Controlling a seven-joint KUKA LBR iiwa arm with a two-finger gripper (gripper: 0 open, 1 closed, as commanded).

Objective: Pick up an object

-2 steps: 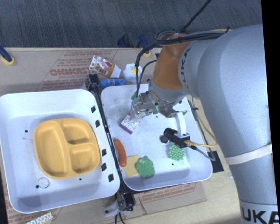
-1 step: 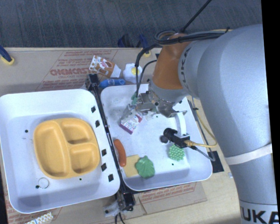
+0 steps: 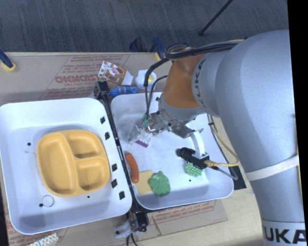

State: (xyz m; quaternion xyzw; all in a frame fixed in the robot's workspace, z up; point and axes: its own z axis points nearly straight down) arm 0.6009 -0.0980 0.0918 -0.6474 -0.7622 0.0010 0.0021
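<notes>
My gripper [image 3: 148, 125] is low in the right bin [image 3: 220, 191], near its left wall, under the orange wrist band. Right at its tip lies a crumpled clear wrapper with a purple patch [image 3: 140, 137]; whether it is gripped I cannot tell. An orange sausage [image 3: 131, 168] lies along the bin's left wall. In front of it, a green leafy piece [image 3: 159, 183] rests partly on a flat yellow slab [image 3: 143, 186]. A small green knobbly object [image 3: 192, 169] sits to the right, partly under the arm's hardware.
The left bin [image 3: 8, 158] holds a yellow divided plate [image 3: 72, 161]. Behind the bins lie a small printed packet [image 3: 109, 71] and a blue item [image 3: 123, 90]. A blue clamp [image 3: 4, 58] sits at the back left corner. The arm's body covers the right side.
</notes>
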